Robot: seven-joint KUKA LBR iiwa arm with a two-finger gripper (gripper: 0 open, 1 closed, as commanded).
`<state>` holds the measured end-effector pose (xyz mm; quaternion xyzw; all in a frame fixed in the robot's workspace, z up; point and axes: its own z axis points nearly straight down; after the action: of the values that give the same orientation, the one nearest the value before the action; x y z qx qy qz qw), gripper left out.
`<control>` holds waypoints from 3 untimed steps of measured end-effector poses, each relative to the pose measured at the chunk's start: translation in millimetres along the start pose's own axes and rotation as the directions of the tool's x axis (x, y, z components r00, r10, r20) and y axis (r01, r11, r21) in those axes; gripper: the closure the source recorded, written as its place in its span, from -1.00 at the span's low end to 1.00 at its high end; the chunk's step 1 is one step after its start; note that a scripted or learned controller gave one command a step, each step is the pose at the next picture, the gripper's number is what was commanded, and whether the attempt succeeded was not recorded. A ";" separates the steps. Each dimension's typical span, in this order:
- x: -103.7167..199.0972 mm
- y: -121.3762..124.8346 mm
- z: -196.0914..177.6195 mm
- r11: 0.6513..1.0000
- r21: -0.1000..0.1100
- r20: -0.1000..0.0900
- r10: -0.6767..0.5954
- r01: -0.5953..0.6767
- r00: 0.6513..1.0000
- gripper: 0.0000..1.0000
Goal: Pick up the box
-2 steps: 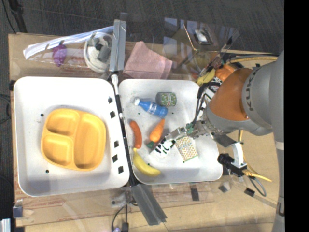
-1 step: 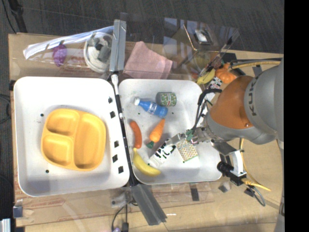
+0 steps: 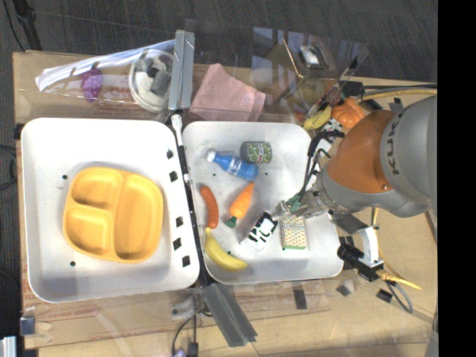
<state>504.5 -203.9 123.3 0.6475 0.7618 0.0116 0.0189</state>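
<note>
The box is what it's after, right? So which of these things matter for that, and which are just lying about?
Part of the job:
- box, pale and patterned, in the right bin
- gripper, just above the box

Just lying about:
- black-and-white box
- banana
- carrot
- sausage
- blue bottle
- small can
- yellow divided tray in the left bin

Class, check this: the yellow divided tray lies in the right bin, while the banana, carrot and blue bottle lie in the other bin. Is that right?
Not quite. The camera view shows the yellow divided tray in the left bin, not the right. The banana, carrot and blue bottle lie in the other bin, the right bin.
</note>
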 end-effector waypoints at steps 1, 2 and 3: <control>-0.5 -0.2 0.0 1.000 0.000 0.001 0.000 0.000 1.000 -1.00; -7.0 3.2 26.0 0.997 0.034 -0.008 0.074 -0.074 0.997 -1.00; -9.9 4.5 14.8 0.997 0.031 -0.002 0.072 -0.072 0.997 1.00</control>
<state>511.2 -213.1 108.9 0.6745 0.7382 0.0016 0.0072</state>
